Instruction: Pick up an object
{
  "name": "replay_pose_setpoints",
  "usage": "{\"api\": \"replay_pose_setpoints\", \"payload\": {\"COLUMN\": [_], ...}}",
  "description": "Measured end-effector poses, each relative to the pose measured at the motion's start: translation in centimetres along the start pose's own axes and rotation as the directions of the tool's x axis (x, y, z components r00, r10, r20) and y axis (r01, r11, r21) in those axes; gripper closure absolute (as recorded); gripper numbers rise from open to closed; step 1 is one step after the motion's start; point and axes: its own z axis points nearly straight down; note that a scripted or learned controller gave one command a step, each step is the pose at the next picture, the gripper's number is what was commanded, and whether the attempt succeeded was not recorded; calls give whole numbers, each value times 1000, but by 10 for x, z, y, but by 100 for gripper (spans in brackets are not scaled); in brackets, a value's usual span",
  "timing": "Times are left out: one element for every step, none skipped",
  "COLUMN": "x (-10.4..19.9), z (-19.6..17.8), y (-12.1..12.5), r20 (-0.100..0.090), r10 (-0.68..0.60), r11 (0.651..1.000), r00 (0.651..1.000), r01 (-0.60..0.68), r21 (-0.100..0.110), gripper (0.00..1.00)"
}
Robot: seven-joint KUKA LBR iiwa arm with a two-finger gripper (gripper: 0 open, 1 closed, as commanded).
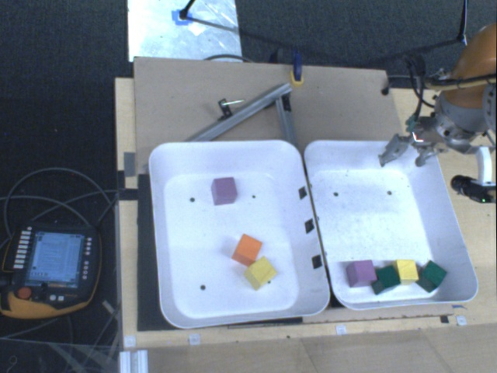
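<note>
Over the right bin's (454, 231) far edge, your tool (409, 152) hangs open and empty — the blocks (396, 274) look light, rigid; pinch flat opposite faces.

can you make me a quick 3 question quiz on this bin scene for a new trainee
1. True or false: the tool is holding a block.
2. How many blocks lie in the left bin? A) two B) three C) four
3. Which block in the right bin lies furthest left along the near wall?

Key
1. False: the tool hangs over the far right corner of the right bin with nothing between its fingers.
2. B: a purple block, an orange block and a yellow block.
3. The purple one, beside a dark green block, a second yellow block and another green block.
</note>
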Motion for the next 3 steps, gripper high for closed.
{"api": "replay_pose_setpoints", "payload": {"x": [0, 0, 7], "z": [52, 36, -14], "y": [0, 3, 2], "r20": [0, 4, 2], "r10": [-2, -5, -2], "r11": [1000, 1000, 1000], "r00": [1000, 1000, 1000], "r01": [2, 5, 2], "r21": [0, -8, -11], "gripper": [0, 100, 100]}}
